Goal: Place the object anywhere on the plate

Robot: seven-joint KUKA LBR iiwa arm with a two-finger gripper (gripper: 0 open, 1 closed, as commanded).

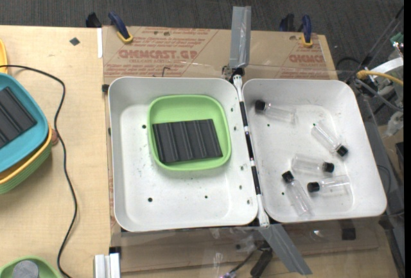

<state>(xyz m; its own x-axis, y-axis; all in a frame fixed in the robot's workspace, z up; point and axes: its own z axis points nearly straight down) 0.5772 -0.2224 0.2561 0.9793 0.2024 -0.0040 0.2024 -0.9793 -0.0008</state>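
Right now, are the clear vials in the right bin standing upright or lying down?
Lying down. All five vials lie on their sides on the right bin floor, their black caps pointing in different directions.

bins [128, 161]: glossy white plastic | plate [218, 113]: matt green plastic | vials [326, 139]: clear plastic | bench [45, 219]: pale wood

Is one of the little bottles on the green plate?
No, the green plate in the left bin holds just a dark ribbed mat; the bottles lie in the right bin.

cut off | teal tray stack [19, 135] at left edge | round grey-green object [22, 268] at bottom-left corner
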